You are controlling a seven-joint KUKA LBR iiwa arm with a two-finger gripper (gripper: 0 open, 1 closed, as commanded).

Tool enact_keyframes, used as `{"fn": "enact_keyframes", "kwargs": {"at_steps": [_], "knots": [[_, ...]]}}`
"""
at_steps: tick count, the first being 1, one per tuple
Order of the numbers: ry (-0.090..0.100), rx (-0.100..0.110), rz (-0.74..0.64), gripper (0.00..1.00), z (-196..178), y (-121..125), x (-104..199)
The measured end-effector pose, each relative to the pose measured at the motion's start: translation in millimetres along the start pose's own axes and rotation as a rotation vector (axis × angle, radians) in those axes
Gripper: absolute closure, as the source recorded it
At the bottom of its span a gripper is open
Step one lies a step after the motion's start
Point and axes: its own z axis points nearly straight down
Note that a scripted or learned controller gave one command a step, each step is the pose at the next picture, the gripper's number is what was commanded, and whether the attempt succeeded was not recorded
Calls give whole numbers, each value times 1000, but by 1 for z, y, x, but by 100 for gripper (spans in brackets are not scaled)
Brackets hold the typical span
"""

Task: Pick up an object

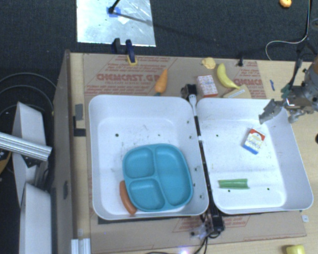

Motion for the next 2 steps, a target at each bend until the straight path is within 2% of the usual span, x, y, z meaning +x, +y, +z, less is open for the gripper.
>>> {"fn": "enact_keyframes", "kwargs": {"at_steps": [1,2], "knots": [[-1,3,3,0,55,13,-20],[2,8,2,0,163,21,-29]]}}
